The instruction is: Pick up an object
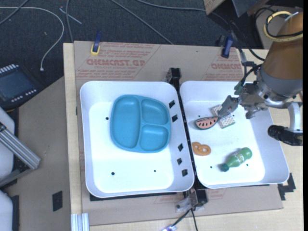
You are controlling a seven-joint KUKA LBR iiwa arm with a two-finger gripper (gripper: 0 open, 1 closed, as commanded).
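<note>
Dark carpet with loose grey cables is surrounding the counter (pixel 144 57), which is carrying a printed cardboard sheet and two white bins side by side. Left bin (pixel 91 143): a blue divided plate (pixel 140 123) is lying flat near its middle. Right bin (pixel 274 162): a watermelon slice (pixel 206 123) is sitting near the dividing wall, a pretzel (pixel 201 149) is lying below it, and a green bottle (pixel 237 159) is lying on its side toward the front. A small speckled grey piece (pixel 227 121) is resting just right of the watermelon slice. The tool (pixel 226 110) is hovering low over that piece, reaching in from the right; how far its grip is spread I cannot tell, and nothing is visibly held.
</note>
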